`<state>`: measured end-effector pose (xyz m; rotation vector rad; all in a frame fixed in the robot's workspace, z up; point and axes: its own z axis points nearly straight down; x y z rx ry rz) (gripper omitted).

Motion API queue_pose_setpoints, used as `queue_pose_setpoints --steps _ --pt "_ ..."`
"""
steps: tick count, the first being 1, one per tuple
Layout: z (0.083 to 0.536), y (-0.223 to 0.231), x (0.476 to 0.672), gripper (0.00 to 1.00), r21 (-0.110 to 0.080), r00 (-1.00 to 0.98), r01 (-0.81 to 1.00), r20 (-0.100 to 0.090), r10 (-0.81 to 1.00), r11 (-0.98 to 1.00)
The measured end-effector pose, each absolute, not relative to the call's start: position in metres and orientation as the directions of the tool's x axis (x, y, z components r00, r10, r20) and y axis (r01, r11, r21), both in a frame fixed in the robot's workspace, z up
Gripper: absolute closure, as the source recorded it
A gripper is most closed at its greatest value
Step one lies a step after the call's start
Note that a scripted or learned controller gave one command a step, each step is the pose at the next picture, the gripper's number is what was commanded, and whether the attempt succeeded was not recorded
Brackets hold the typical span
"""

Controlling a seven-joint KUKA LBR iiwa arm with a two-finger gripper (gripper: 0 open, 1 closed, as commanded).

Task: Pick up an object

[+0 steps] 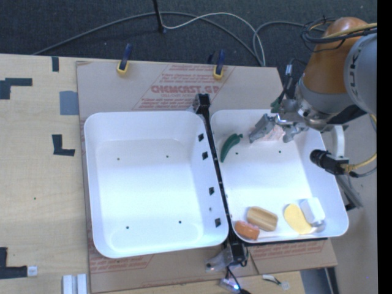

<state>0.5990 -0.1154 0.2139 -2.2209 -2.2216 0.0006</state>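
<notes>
Hovering above the far part of the right bin (334,188), the claw (274,127) hangs from the grey arm (343,66) with its two fingers spread apart, and nothing sits between them. I judge that the step in hand is the approach: the claw is over the bin but has not yet closed on any object.

The closest candidate is the green curved piece (231,144), which lies on the bin floor just to the left of the claw and a little nearer to the camera. The other objects are well apart from the claw, along the near wall of the same bin: an orange piece (247,229), a tan bread-like piece (262,218), a yellow piece (296,218) and a small white block (312,209) that touches the yellow one. The left bin (147,182) is on the far side of the divider from the claw.

For the next move, the claw probably must shift left over the green piece, go down with the fingers on both sides of it, and then press together. The piece is thin and curved, so it may slip out.
</notes>
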Motion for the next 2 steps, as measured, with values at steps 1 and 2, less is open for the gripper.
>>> queue_pose_setpoints --steps 1,2 --pt "0.179 -0.124 0.519 0.00 -0.004 0.002 1.000 0.000 1.000 -0.002" --pt "0.119 -0.165 0.536 0.00 -0.004 0.002 1.000 0.000 1.000 -0.002"
